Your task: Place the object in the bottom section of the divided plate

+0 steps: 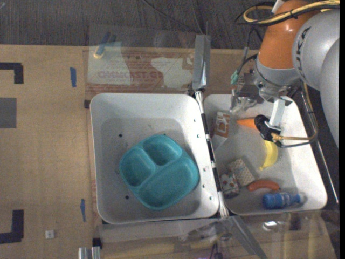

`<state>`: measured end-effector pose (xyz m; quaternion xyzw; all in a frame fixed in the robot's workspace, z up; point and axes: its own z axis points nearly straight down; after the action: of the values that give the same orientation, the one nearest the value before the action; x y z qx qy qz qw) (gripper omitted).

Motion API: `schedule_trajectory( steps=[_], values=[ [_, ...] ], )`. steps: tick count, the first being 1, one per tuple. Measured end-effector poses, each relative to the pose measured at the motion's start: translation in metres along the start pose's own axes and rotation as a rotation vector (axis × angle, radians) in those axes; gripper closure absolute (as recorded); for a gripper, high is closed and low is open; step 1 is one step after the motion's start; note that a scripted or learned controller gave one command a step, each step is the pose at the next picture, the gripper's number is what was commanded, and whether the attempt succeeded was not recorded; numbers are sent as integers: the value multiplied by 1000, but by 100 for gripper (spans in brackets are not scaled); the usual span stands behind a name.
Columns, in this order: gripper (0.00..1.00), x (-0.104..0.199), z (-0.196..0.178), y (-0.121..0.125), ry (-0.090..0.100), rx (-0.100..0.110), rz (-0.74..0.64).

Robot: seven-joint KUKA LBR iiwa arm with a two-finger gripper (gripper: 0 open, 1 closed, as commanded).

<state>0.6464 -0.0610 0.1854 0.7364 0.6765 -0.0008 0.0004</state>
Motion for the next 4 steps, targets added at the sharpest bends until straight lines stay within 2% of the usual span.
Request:
schedule_trajectory(
  steps=[1, 2, 3, 4],
  values=[
    [100, 56, 1, -40, 2, 3, 138],
    [100, 67, -107, -101, 1, -1, 186],
    [100, 159, -2, -121, 1, 3, 276],
    [100, 117, 1, -110, 2, 4, 202]
  ],
)
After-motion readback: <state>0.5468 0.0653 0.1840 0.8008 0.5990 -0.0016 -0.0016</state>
